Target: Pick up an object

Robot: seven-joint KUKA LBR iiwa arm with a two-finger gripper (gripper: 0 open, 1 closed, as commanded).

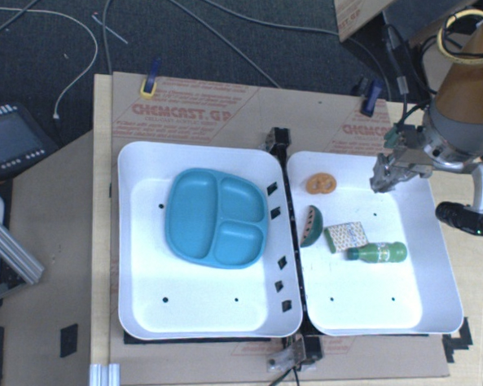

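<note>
The right bin (pixel 414 309) holds an orange cookie-like disc (pixel 321 183) at its back left. A watermelon slice (pixel 309 226) lies by the divider. Beside it sit a small patterned packet (pixel 346 234) and a green bottle (pixel 378 253) lying on its side. My gripper (pixel 383 182) hangs over the back of the right bin, to the right of the orange disc and apart from it. Nothing shows between its fingers.
The left bin (pixel 138 288) holds a blue divided plate (pixel 217 218). Black clips (pixel 282 264) line the divider between the bins. Cables (pixel 89 24) trail on the floor behind the bench, and a cardboard sheet (pixel 189 107) lies under the bins.
</note>
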